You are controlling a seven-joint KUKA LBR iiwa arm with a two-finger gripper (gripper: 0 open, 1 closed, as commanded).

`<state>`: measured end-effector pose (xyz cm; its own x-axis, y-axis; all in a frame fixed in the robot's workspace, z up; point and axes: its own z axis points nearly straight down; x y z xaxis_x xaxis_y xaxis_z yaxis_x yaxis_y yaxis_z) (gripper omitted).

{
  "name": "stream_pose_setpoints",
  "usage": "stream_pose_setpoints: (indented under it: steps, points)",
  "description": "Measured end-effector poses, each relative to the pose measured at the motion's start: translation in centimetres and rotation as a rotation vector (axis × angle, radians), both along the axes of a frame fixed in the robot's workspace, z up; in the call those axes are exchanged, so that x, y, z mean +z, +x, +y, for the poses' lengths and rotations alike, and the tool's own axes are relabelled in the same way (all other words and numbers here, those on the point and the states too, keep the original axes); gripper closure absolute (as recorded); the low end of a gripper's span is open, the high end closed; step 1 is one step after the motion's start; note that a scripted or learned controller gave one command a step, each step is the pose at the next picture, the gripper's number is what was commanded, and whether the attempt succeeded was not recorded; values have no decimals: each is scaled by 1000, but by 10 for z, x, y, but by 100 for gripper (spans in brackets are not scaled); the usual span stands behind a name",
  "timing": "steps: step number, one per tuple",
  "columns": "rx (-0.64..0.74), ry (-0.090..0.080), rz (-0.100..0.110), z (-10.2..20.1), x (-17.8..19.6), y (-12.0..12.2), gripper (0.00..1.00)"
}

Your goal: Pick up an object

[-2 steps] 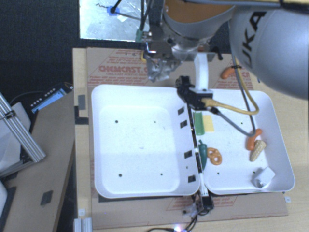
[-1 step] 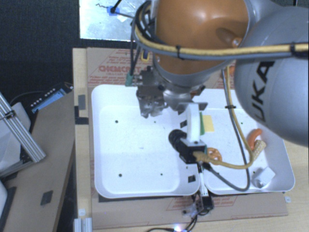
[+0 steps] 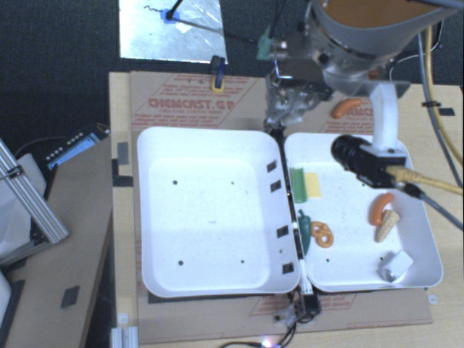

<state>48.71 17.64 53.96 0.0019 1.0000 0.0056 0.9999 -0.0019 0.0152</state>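
White right bin [image 3: 428, 263] holds a pretzel [image 3: 322, 234], yellow slice [image 3: 312, 185], green pepper [image 3: 304, 228]; hand [image 3: 284, 114] hangs beyond its far-left corner, grip unclear.

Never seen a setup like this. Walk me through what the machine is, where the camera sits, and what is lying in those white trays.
One camera looks down on a bench at a slant. The grey machine with the orange band is a robot arm reaching in from the right; its gripper hangs by the trays' far edge, above the divide between them. Nothing can be seen held in it. Two shallow white trays sit side by side. The right tray holds a yellow block, a green pepper, a pretzel, an orange sausage, a tan roll and a small grey piece. The left tray shows bare white floor.
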Motion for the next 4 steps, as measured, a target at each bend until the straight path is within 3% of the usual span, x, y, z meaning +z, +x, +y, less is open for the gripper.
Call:
stream_pose_setpoints:
  steps: [1,2,3,4]
  points:
    - [11,-7,22,61,-91,-2,100]
    - [8,-3,11,58,-53,-1,100]
    - [-4,-4,7,-20,-4,0,100]
    - [11,-6,20,46,-81,-2,100]
